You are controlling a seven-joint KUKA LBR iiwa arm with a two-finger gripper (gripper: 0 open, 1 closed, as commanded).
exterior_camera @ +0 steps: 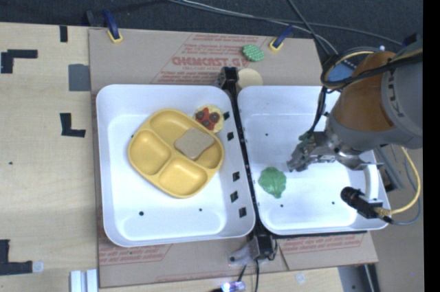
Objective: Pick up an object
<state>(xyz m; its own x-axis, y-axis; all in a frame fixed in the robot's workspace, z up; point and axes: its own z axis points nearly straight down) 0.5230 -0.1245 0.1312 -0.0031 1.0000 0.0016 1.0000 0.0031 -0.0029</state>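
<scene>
The green lump [272, 182] lies just left of and below the gripper [300, 159]; whether its jaws are spread, I cannot tell.

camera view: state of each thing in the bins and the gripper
yellow divided plate: lies flat in the left bin, tilted diagonally
brown slice: rests on the plate
red and yellow item: at the plate's upper right edge, near the divider
green leafy item: lies loose on the right bin's floor
gripper: above the right bin, just up-right of the green item, holding nothing visible
</scene>
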